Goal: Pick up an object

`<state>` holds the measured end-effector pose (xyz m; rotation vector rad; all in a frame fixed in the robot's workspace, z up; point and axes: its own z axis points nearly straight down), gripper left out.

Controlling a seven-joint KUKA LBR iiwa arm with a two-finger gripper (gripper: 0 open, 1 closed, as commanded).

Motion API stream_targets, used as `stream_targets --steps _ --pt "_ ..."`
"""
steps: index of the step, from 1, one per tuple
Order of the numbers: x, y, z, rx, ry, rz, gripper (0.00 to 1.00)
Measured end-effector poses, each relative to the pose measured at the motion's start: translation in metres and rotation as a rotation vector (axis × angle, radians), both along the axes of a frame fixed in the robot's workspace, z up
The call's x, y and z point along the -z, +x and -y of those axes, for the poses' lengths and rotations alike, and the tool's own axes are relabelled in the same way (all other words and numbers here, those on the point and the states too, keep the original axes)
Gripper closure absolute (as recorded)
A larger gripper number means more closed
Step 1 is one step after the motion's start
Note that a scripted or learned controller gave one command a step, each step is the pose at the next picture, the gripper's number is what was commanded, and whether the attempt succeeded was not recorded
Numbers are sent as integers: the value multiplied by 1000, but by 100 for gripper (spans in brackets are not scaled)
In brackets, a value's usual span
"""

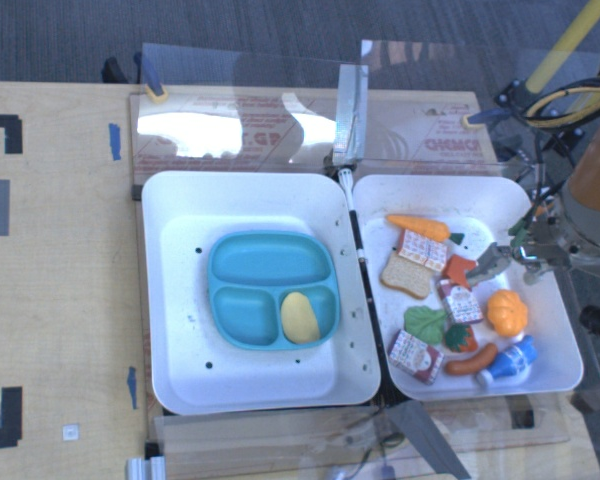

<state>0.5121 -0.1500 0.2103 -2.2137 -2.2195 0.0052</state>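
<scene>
Right bin [555, 363]: holds the pickable items, crowded. Carrot [418, 227] at the far side; patterned block [423, 251] just near of it; bread slice [407, 277] touching that block; a red piece [458, 271] beside the gripper tip; second patterned block [463, 304]; green leaf [426, 323]; third patterned block [416, 355] at the near-left; sausage [470, 361]; orange fruit [507, 311]; blue-and-white item [510, 360] at the near-right.

Left bin [170, 218]: blue tray [270, 288], three compartments; yellow lemon [299, 317] in the near-right compartment.

Gripper [492, 260]: low over the right bin, reaching in from the right, tip near the red piece and the second block. Whether the fingers are apart or together cannot be told; nothing shows between them.

Handling note: items touch or overlap, so a descent onto the cluster's middle risks pinching two at once or skidding off an edge. Better judged: centre on one item with free sides, such as the orange fruit, and close only once low.
</scene>
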Motion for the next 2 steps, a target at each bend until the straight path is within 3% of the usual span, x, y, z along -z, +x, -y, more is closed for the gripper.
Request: stream_targets --steps 1,2 --pt "-33 57 -47 83 -2 4 0" --pt "115 107 -43 123 -2 10 0"
